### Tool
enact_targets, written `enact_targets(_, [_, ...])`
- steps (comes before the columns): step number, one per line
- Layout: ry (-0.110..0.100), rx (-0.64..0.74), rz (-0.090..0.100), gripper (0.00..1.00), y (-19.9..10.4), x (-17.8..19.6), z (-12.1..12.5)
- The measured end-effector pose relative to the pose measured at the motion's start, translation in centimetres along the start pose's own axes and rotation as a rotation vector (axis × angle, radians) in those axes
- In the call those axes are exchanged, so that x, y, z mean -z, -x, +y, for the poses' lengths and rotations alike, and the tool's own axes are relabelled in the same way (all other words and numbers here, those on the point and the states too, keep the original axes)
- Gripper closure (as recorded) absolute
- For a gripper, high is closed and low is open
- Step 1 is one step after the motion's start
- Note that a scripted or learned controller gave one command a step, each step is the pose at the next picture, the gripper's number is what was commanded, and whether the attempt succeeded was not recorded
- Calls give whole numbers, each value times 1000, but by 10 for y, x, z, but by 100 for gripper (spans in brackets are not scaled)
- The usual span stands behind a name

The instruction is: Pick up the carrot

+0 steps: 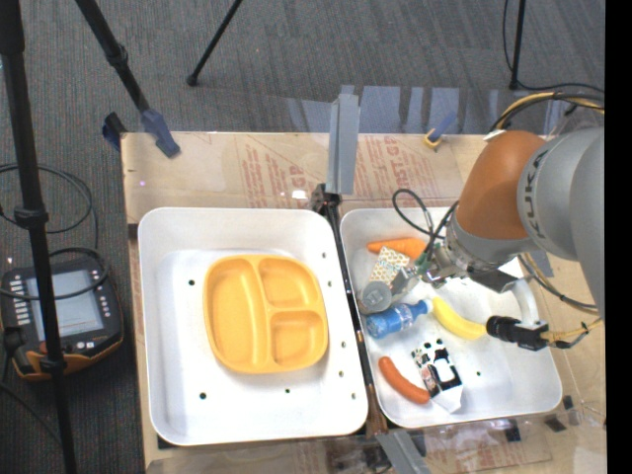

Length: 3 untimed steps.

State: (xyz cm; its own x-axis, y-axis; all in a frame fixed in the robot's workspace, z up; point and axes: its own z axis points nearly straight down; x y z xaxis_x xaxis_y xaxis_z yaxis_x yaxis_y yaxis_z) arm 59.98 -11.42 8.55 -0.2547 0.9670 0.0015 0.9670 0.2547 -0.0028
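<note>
My jaws (413, 276) hang low in the right bin (538, 388), and I cannot tell whether they are parted or closed — the wrist hides them. The carrot (397, 246) lies just behind them near the bin's back wall, beside a patterned packet (392, 261). A blue bottle (396, 318) lies just in front of me, a banana (456, 321) beside it, a sausage (405, 380) nearer the front. In the left bin (168, 265) sits a yellow divided plate (265, 313).

The carrot (398, 246) is hemmed in: a patterned packet (393, 261) touches it at six o'clock, the gripper (415, 276) crowds four o'clock. Bare bin floor (380, 227) lies open at twelve o'clock.
</note>
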Motion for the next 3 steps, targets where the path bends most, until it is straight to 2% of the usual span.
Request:
enact_targets(1, [-4,-175,1,0,2,-2,45])
enact_targets(2, [-10,-171,3,100,1,4,45])
enact_targets(3, [-2,-374,0,100,47,123,-7])
